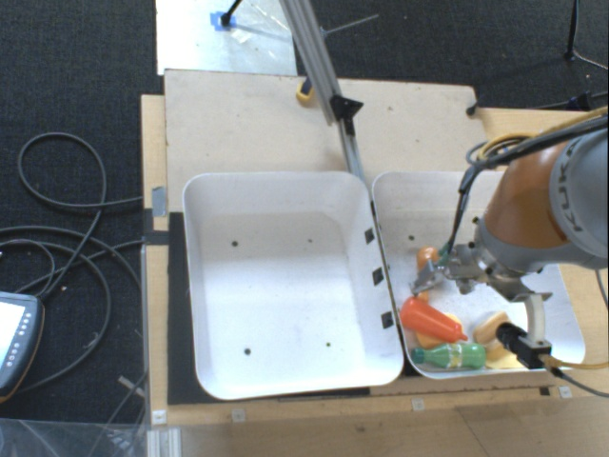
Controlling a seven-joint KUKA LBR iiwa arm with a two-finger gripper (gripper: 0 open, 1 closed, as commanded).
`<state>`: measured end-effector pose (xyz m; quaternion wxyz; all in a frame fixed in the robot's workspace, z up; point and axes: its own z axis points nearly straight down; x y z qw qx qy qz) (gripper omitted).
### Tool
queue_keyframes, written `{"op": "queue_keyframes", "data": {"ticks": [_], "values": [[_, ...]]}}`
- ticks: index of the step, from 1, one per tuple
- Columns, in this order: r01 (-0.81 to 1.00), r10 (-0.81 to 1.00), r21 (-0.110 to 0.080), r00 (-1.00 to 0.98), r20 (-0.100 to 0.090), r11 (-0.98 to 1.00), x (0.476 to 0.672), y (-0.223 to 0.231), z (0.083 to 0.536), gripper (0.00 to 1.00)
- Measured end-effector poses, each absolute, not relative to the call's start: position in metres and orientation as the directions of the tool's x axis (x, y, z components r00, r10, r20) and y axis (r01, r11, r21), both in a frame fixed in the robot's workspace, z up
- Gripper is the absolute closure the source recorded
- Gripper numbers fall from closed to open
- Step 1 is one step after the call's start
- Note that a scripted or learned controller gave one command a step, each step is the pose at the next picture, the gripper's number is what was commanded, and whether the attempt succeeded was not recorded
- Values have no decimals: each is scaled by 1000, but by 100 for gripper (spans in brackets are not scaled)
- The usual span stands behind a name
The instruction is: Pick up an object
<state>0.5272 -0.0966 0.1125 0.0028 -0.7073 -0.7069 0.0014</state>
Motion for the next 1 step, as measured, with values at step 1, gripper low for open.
{"op": "queue_keyframes", "data": {"ticks": [1], "values": [[1000,1000,3,2,0,-2,530,-98,127,100]]}}
